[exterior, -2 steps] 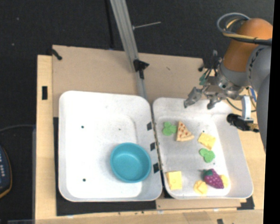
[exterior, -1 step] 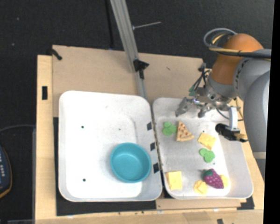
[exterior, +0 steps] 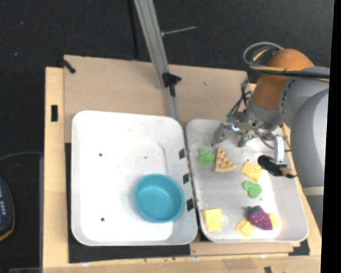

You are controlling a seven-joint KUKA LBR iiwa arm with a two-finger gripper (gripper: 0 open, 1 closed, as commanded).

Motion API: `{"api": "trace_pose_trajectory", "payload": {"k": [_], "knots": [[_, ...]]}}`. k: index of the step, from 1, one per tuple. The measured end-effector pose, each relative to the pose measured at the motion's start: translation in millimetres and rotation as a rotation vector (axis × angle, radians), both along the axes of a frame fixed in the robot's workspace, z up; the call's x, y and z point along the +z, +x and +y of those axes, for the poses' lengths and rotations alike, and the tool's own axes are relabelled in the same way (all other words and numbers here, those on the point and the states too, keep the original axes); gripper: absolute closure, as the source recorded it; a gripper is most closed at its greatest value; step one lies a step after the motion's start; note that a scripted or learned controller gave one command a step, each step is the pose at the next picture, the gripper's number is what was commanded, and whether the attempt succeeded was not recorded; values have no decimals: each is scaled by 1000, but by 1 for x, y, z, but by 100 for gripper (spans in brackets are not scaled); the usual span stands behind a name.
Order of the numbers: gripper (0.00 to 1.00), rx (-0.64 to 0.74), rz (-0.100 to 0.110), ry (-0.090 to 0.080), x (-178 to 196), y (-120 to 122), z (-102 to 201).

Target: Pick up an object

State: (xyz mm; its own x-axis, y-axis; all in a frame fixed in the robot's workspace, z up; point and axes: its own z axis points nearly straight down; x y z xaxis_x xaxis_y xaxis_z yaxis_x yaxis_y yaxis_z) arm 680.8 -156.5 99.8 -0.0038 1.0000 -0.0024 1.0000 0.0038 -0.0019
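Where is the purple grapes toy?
The purple grapes toy lies in the right bin, near its front right corner, between two small yellow pieces and below the green toy.

You had a single fixed camera above the bench [exterior: 127,91], looking down at a slant, so the far edge of the bench sat toward the top of the frame and the near edge toward the bottom. It stood far enough back to take in both white bins whole: the left bin [exterior: 102,135] around the middle, the right bin [exterior: 291,219] beside it. Dark floor showed past the bench at the top and left. The arm [exterior: 292,94] came in from your right side of the frame
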Motion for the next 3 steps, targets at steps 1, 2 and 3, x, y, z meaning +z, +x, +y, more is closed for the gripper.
{"api": "trace_pose_trajectory", "payload": {"k": [1,2,3], "knots": [[100,2,-7,-3,14,2,-1],[100,0,-8,2,60,3,3],[100,1,-4,1,103,3,2]]}}
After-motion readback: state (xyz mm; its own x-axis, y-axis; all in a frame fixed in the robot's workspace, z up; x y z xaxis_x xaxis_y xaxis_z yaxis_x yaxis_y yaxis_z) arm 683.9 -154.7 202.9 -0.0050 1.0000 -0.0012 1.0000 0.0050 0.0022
